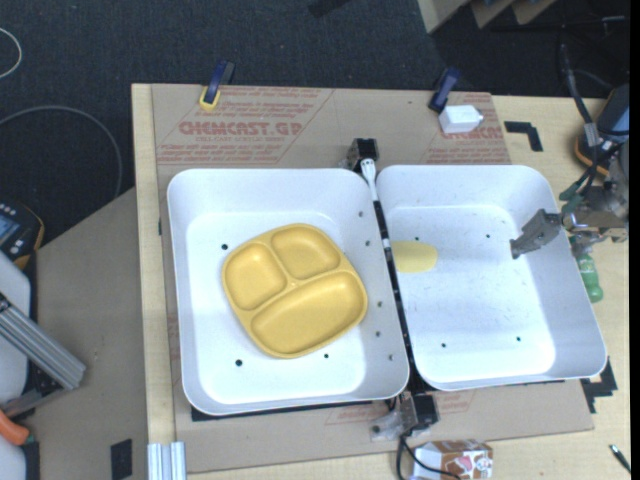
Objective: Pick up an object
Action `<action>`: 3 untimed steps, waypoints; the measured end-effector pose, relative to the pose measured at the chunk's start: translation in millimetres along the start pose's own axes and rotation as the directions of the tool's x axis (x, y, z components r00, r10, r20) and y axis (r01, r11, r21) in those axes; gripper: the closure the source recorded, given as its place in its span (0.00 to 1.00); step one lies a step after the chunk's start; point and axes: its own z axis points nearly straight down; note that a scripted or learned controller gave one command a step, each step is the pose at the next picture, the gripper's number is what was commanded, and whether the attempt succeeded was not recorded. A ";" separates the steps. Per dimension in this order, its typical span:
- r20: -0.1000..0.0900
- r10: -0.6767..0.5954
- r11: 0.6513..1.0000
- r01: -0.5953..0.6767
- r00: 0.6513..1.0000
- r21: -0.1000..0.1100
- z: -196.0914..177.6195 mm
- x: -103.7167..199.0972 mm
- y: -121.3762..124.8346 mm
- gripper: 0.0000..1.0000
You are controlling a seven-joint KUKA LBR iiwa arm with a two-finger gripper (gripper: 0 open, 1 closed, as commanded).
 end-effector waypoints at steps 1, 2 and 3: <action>-0.001 -0.006 1.000 0.006 1.000 -0.003 -34.5 59.7 -23.9 0.00; -0.005 -0.016 1.000 0.016 1.000 -0.002 -42.3 193.0 -18.1 0.00; 0.000 -0.002 1.000 0.002 1.000 -0.004 -52.7 184.8 -17.5 1.00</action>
